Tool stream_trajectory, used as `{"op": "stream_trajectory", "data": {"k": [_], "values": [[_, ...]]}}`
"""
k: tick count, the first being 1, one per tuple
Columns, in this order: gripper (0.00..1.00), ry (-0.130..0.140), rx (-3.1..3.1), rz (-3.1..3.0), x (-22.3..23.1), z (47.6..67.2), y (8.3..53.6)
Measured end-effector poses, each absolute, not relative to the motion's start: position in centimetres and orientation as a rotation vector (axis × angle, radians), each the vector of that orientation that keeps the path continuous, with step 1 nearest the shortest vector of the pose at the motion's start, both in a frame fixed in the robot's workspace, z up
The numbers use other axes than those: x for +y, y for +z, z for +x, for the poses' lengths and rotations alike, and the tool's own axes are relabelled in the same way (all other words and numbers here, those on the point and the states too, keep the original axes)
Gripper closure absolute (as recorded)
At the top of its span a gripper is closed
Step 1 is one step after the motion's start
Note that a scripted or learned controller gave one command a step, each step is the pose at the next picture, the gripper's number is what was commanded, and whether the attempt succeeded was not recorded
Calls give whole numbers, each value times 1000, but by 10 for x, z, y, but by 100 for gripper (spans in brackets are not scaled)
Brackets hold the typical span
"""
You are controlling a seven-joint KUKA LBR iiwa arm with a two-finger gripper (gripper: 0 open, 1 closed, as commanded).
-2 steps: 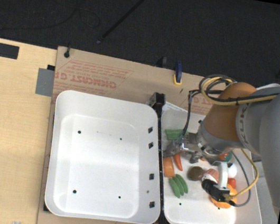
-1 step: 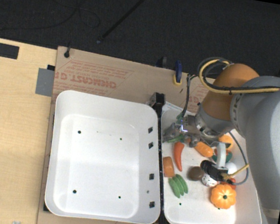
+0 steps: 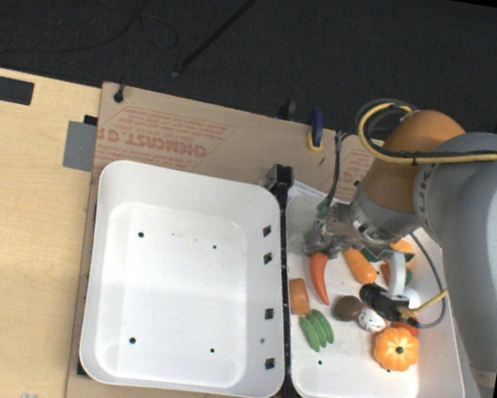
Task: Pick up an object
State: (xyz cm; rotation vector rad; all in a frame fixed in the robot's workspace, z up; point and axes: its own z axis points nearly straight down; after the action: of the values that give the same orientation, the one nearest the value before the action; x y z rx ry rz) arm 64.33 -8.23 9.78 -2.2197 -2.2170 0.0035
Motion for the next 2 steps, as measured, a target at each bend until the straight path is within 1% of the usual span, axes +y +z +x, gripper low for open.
{"op": "stream_trajectory", "data": {"k": [1,2], "values": [[100,-3,-2226,-2215,-11,622,192],[100,-16,-2234,-2218,42,646,305]]}}
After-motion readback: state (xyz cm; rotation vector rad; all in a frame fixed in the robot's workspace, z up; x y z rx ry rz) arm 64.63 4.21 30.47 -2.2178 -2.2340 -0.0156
